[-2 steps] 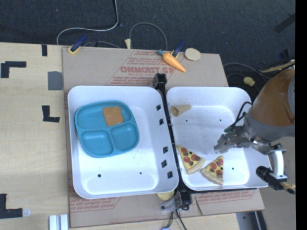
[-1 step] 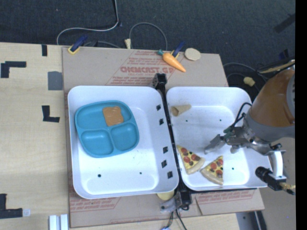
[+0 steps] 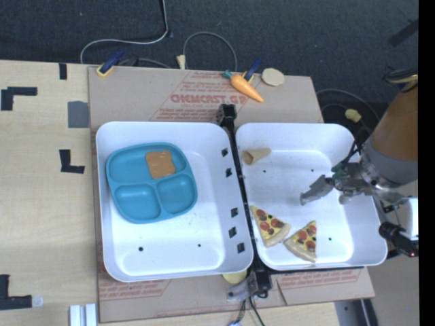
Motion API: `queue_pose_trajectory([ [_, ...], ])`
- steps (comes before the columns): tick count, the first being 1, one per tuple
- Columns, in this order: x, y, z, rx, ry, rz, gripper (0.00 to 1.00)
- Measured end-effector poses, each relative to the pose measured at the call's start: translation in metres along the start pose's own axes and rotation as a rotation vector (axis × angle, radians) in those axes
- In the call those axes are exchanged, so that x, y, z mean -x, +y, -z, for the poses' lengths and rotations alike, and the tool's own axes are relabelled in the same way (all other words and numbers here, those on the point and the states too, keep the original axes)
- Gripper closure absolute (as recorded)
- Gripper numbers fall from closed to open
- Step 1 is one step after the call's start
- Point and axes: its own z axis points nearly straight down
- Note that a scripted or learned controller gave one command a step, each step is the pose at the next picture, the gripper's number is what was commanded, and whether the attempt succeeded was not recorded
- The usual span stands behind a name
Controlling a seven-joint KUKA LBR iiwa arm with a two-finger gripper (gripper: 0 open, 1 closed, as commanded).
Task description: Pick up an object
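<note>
Right white bin (image 3: 292, 136), claw (image 3: 319, 190) above it, grip state unclear, arm (image 3: 397, 134) edge-cropped.

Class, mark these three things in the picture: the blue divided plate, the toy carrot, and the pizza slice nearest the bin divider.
Blue divided plate (image 3: 139, 206), camera view, on its lower left compartment.
Toy carrot (image 3: 247, 89), camera view, on the orange body.
Pizza slice (image 3: 269, 225), camera view, on its topped middle.

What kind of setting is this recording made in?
Probably a robot lab's grasping bench: two white bins on cardboard, toy food like pizza slices and a carrot, and loose cables.
</note>
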Motion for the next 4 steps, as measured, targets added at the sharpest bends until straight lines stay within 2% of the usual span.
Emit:
queue_pose_trajectory([
  [3, -0.005, 0.003, 0.031, -0.006, 0.001, -0.001, 0.00],
  [4, 0.011, -0.002, 0.002, -0.008, 0.001, -0.003, 0.00],
])
